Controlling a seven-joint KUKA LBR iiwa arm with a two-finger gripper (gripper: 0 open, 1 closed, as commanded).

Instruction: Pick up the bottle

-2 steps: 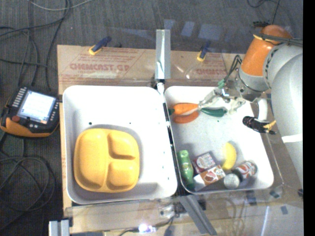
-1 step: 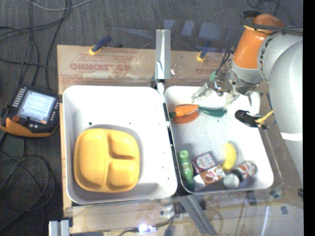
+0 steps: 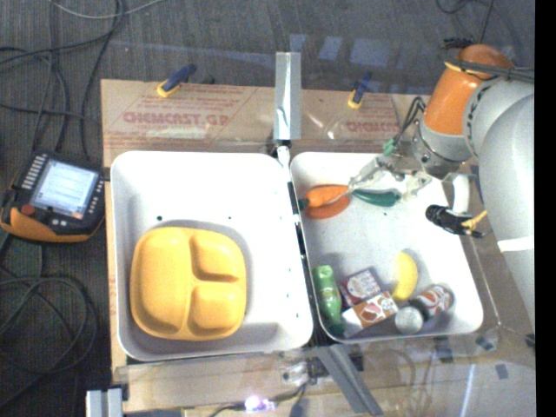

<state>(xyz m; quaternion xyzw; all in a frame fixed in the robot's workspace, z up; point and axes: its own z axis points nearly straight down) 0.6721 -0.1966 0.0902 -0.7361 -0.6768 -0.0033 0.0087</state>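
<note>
- The pale board [image 3: 228,98] behind the bins, up and left of the gripper [image 3: 385,181], bears red print that reads "CHEMCAST". The letters after it are too blurred to read.
- A second red print [image 3: 372,127] lies on the board just behind the gripper and cannot be read.
- The small packets [image 3: 369,295] and the red-and-white can [image 3: 434,301], well in front of the gripper, carry labels too small to read.
- The gripper hangs over the back part of the right bin [image 3: 373,241]. The view does not settle whether it is wide or narrow, and nothing can be seen held in it.
- A teal thing [image 3: 379,196] lies right under the gripper, and an orange thing [image 3: 326,200] lies just to the left of it.
- The green bottle [image 3: 327,294] lies well apart from the gripper, toward the front and to its left, along the right bin's left wall near the front corner.
- A yellow banana-like thing [image 3: 406,274] and a grey ball [image 3: 408,318] lie in front of the gripper, near the can.
- The left bin [image 3: 174,176], far to the gripper's left, holds a yellow divided plate [image 3: 189,283].
- Two blue-and-yellow clamps [image 3: 176,78] sit on the board's back edge.
- Around the bench lies grey carpet [image 3: 130,24] with loose cables, and a handheld control unit [image 3: 56,196] with a lit screen rests far left.
</note>
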